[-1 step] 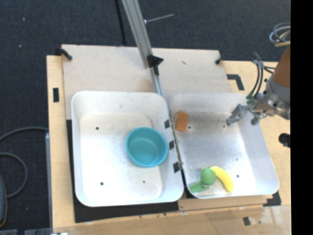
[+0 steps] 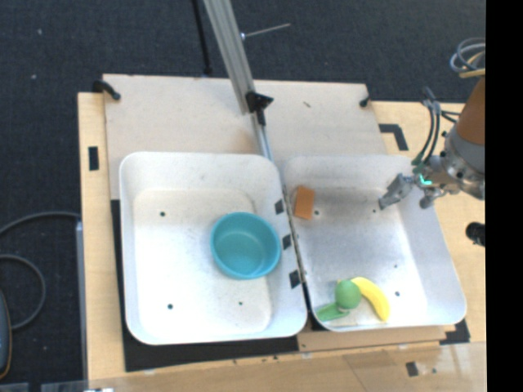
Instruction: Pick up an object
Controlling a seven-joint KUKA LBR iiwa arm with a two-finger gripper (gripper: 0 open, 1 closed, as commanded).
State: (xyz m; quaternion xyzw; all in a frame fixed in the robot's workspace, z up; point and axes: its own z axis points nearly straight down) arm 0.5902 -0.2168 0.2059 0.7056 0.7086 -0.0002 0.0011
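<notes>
The gripper (image 2: 406,193) hangs over the right bin's (image 2: 425,243) far-right part, fingers spread and holding nothing, well apart from the orange block (image 2: 303,202).

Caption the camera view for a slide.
Gripper above right bin; blue bowl in left bin.

Blue bowl (image 2: 245,245), yellow banana (image 2: 373,297) — white bins (image 2: 196,170).

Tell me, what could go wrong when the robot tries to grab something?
The yellow banana and green round fruit touch in the right white bin's near corner, so the gripper might bump one while grabbing the other, or hit the wall. The small orange block sits close to the far-left wall, leaving little finger room.
</notes>
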